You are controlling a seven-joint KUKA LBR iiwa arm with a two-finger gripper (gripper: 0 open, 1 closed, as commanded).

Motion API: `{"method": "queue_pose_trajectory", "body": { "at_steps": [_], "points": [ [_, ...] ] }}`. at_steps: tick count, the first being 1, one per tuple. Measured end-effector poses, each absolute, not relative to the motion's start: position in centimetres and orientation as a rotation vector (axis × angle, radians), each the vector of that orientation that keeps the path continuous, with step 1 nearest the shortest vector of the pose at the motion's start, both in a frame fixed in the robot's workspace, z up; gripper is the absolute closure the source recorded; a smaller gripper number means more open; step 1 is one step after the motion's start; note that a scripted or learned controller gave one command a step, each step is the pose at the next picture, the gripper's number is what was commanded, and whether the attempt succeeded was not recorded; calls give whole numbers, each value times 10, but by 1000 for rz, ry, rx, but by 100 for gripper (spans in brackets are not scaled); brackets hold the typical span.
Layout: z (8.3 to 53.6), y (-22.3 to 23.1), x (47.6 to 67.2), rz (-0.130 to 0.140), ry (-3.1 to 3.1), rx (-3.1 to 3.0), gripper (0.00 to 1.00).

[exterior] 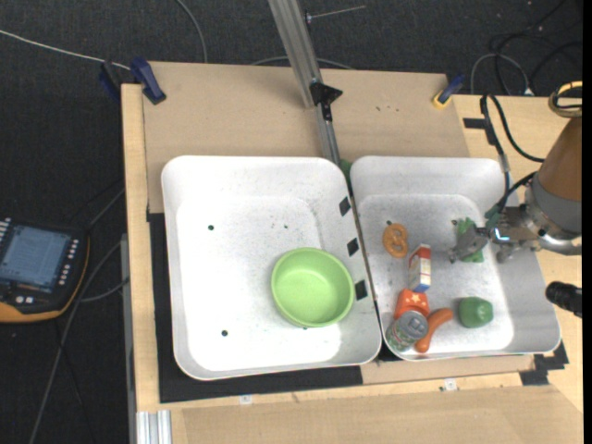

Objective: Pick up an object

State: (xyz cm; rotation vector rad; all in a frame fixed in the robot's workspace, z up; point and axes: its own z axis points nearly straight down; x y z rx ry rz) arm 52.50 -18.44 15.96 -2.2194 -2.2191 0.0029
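Currently the end effector (467,240) is hanging over the right bin (435,169), near its right wall, with a small green object (475,252) lying just beside it; whether its fingers are spread or closed cannot be told. Below it a green pepper (474,312), a carrot (435,326), a can (407,327) and a red-and-white carton (420,269) are lying. A green bowl (312,287) is sitting in the left bin (231,178).

Bench surroundings, nothing fancy

A handheld control pendant (37,268) sits off on the dark floor at far left, blue clamps (146,80) grip the bench's back corners, and a metal pole (294,37) slants up from the bench (240,109).
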Motion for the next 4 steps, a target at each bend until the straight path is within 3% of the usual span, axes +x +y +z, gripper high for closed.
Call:
{"method": "queue_pose_trajectory", "body": {
  "at_steps": [1, 2, 4],
  "points": [
    [117, -184, 529, 3, -2219, -2219, 0],
    [129, -184, 530, -2, -2223, -2222, 100],
    [233, -192, 539, -4, -2225, -2225, 100]
  ]
}}
